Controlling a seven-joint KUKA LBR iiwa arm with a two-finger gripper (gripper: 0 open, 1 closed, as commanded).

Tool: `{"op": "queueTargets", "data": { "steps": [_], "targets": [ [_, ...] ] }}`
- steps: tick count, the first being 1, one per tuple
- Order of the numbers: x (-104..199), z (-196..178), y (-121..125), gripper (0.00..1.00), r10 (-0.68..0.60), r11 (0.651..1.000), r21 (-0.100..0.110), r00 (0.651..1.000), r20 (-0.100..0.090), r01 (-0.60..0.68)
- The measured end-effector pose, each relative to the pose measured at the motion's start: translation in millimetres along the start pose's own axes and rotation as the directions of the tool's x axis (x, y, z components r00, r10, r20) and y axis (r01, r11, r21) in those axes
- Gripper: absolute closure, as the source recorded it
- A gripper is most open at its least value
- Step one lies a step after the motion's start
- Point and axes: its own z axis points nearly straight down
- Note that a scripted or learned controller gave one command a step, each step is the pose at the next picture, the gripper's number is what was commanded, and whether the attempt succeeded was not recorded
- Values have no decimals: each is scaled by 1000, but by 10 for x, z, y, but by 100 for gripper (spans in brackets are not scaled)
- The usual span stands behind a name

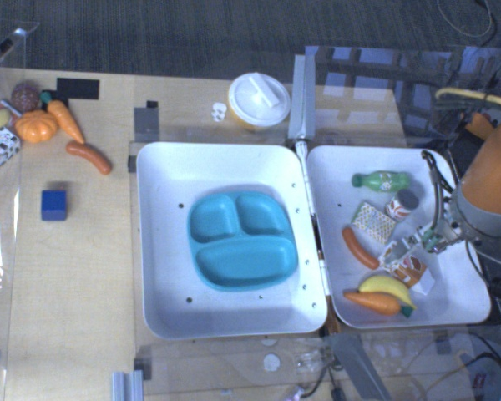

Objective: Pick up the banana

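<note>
Reaching in from the right, the arm [484,182] hangs its gripper [407,253] over the right bin [459,307]; jaw state cannot be told. The banana [384,286] lies just below, beside a carrot [372,302].

One camera looks down from high above the bench.

It is tilted a bit, so the far floor [192,15] shows at the top. It is far enough back to see both bins at once, the left bin [163,249] and the right bin [459,303], and the bench [67,291] beside them. The arm [488,182] comes in from the right.
</note>
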Motion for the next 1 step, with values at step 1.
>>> {"op": "queueTargets", "data": {
  "steps": [1],
  "targets": [
    [-14,303,564,0,-124,992,-1,992,1,124]
  ]
}}
